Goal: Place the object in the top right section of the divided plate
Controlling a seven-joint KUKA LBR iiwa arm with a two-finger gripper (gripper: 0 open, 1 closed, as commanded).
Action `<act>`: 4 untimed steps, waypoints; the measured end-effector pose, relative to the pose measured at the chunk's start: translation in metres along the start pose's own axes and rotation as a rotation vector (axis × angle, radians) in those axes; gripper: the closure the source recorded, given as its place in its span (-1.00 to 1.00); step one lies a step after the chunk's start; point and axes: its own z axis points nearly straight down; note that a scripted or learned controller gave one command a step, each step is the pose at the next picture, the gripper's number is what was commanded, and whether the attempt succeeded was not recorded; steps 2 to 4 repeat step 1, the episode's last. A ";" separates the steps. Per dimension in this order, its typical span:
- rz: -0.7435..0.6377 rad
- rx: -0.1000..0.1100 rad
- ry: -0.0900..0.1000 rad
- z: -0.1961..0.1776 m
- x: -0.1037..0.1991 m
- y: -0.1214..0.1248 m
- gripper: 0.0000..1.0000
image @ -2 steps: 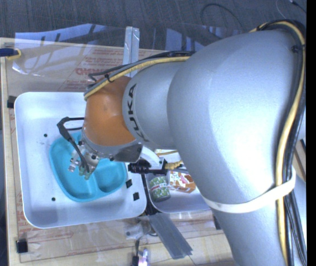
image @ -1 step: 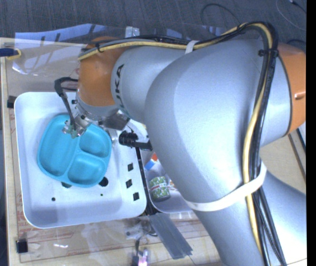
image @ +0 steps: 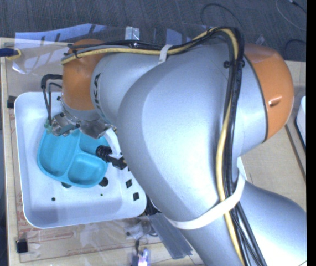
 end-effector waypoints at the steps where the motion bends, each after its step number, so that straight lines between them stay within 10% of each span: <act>1: 0.254 -0.006 0.000 -0.002 0.000 -0.069 -1.00; 4: 0.254 -0.006 0.000 -0.002 0.000 -0.069 -1.00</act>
